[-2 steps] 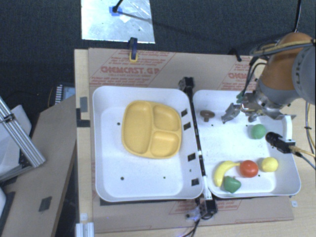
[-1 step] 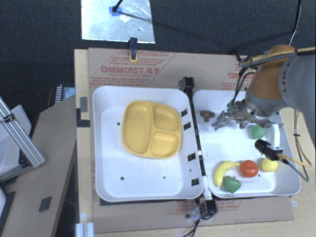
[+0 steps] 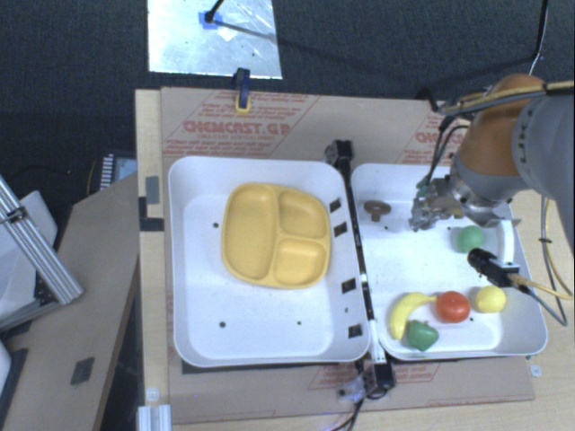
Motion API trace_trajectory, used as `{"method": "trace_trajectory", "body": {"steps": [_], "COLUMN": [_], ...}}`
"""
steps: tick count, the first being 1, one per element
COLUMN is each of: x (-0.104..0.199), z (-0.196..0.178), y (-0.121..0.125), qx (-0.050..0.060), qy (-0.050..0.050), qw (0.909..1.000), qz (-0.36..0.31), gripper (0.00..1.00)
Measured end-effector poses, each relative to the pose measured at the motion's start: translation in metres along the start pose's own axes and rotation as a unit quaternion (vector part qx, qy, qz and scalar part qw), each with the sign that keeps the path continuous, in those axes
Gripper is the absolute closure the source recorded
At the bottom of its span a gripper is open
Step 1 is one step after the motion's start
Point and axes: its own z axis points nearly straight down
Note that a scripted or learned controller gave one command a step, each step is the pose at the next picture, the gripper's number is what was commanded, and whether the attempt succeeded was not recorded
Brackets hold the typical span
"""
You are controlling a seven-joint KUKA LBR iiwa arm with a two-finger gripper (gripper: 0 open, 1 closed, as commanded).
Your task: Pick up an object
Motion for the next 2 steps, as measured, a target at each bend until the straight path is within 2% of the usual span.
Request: {"method": "trace_trajectory", "body": {"steps": [2], "x": [-0.009], "z": [-0.115], "y": [0.007], "qx": [-0.001], "qy": [0.0], "qw": [1.0], "qz": [0.0], "gripper": [1.0]}}
